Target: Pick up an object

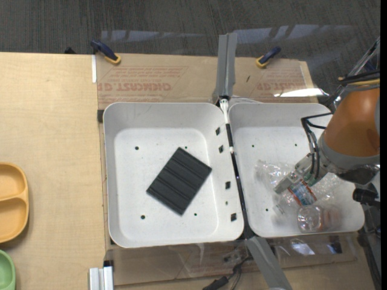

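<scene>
The arm reaches low into the right bin (254, 219), its gripper (300, 177) set among crumpled clear plastic packaging (302, 198), likely its target. Whether the fingers are spread or pinching cannot be told. Far left of them, a black ribbed pad (179, 180) lies flat in the left bin (118, 162).

a yellow divided tray (12, 201) sits at the bench's left edge, two blue-and-orange clamps (105, 51) grip the cardboard behind.

Even, bright overhead light; soft short shadows inside the white bins (115, 162). Glare streak on cardboard (290, 92) at upper right. Sharp overall, slight grain.
</scene>
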### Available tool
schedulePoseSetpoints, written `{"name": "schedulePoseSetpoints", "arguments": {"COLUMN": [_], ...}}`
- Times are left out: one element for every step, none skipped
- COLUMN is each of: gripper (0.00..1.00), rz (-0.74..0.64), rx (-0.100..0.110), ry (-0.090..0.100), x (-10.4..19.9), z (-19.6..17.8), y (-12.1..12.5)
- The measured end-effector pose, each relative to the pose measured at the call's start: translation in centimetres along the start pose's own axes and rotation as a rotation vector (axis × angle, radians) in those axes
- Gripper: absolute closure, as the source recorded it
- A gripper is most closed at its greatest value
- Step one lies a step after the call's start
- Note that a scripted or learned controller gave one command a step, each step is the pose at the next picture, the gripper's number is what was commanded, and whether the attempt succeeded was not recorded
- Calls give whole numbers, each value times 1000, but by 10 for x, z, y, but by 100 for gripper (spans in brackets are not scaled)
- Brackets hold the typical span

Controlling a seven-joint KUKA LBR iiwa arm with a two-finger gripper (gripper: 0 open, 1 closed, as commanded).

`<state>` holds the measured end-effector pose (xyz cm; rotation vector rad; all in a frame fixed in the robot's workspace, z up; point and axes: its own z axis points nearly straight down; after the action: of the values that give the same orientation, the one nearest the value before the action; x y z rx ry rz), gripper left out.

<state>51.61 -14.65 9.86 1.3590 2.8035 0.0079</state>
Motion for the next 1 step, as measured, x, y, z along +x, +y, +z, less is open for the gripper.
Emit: {"name": "schedulePoseSetpoints", "arguments": {"gripper": [0], "rz": [-12], "rx": [5], "ry": [7], "x": [14], "z": [2], "y": [18]}}
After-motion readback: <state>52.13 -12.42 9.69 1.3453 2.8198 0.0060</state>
